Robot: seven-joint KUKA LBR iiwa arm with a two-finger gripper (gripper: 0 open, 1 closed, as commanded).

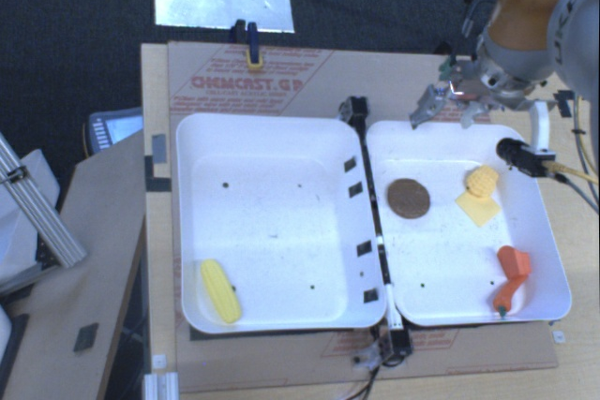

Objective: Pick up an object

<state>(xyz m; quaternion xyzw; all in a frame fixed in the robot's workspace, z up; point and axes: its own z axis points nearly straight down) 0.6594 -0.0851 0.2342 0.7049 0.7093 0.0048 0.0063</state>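
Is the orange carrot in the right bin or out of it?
In. The orange plastic carrot lies on the floor of the right shallow white bin, near its front right corner, inside the rim. The claw sits over the far edge.

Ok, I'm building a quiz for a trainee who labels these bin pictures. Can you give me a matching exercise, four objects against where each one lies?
Objects:
1. yellow corn cob
2. brown disc
3. orange carrot
4. yellow cheese wedge

Places:
A. right bin, front right corner
B. left bin, front left corner
C. right bin, near the middle
D. right bin, right of the disc

Pairs: 1-B, 2-C, 3-A, 4-D
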